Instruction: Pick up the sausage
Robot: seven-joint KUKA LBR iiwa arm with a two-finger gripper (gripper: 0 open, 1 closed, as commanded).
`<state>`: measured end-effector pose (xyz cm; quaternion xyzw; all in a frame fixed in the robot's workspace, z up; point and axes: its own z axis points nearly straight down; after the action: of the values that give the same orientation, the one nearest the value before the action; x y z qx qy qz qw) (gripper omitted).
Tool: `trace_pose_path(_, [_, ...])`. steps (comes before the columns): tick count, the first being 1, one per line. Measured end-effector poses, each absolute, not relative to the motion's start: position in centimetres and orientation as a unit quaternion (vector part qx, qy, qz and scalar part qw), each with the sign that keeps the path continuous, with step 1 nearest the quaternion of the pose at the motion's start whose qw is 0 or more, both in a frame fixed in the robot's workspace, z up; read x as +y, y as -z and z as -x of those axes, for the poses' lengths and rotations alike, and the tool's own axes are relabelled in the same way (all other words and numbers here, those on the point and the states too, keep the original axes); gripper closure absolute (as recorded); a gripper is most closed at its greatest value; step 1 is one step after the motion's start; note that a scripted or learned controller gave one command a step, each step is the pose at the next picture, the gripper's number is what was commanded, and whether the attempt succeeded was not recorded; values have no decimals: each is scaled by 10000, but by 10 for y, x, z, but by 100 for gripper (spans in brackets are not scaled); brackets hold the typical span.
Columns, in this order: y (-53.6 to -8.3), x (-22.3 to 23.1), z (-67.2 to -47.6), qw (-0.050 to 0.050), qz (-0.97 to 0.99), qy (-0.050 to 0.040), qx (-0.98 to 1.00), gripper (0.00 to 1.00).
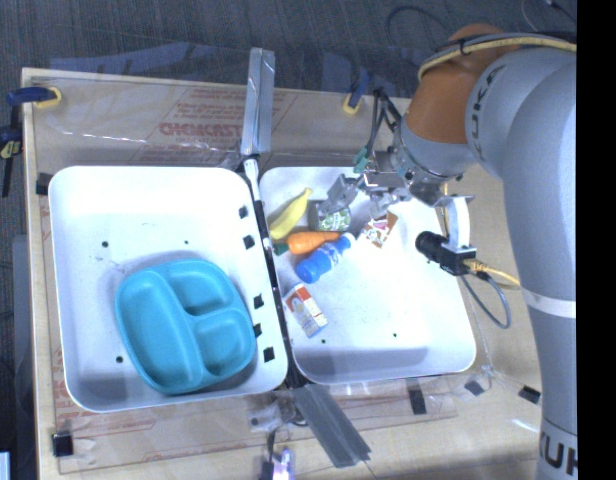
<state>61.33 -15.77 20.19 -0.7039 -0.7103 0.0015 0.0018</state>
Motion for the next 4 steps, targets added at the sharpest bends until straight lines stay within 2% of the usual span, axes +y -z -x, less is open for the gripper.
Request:
trace_pose_path(1, [-128,-183,-549,18,7050,-16,-7092,0])
trace_pose_path(2, [-92,-211,-486,6,6761,-1,-7368,0])
trace_pose_path(3, [-92,-209,-554,7,7161,-7,-6980,0])
trace_pose_path(4, [-91,-205,-533,22,6997,-8,-7144,0])
